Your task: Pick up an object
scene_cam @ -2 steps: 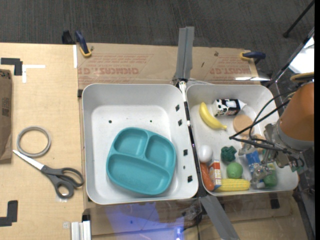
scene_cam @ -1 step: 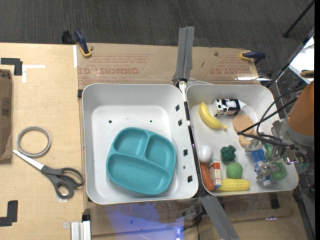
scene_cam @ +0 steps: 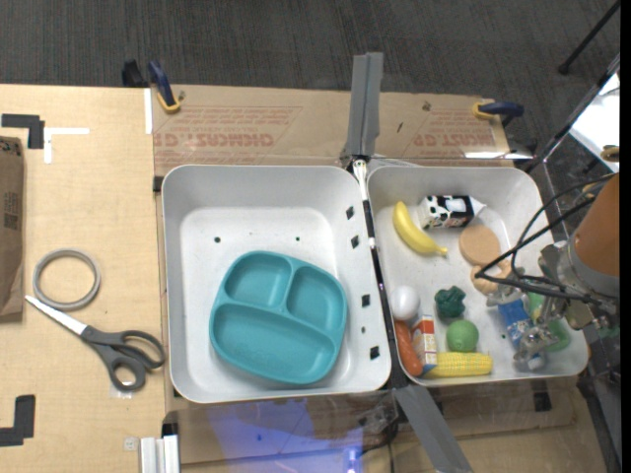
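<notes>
One banana (scene_cam: 419,231), one corn cob (scene_cam: 458,365), perhaps one egg (scene_cam: 405,301).

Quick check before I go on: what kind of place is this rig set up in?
Likely a robotics lab bench: two white bins clamped over cardboard, toy food such as a banana, and scissors with a tape roll.

One fixed overhead camera, slanted down on both white bins (scene_cam: 266,180), bench-wide.

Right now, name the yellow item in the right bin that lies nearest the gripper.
The corn cob at the bin's front edge; the banana lies farther from the gripper, toward the back.
</notes>
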Controlling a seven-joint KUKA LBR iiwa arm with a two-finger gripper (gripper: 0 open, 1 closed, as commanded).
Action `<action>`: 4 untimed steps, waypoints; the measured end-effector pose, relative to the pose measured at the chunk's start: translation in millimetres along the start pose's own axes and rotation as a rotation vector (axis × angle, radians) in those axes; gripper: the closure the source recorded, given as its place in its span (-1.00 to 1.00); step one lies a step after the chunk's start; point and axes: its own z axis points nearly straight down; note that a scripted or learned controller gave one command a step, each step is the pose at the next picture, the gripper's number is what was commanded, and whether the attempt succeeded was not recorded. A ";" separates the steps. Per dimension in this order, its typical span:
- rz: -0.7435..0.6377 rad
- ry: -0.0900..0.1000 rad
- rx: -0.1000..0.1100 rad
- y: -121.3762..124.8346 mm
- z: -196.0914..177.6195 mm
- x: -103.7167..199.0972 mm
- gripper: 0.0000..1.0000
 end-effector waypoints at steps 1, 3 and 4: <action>-0.048 0.005 -0.001 2.7 1.2 2.3 -1.00; -0.051 0.003 0.000 3.4 -8.0 0.7 -1.00; -0.073 0.008 -0.001 -0.7 1.7 3.3 -1.00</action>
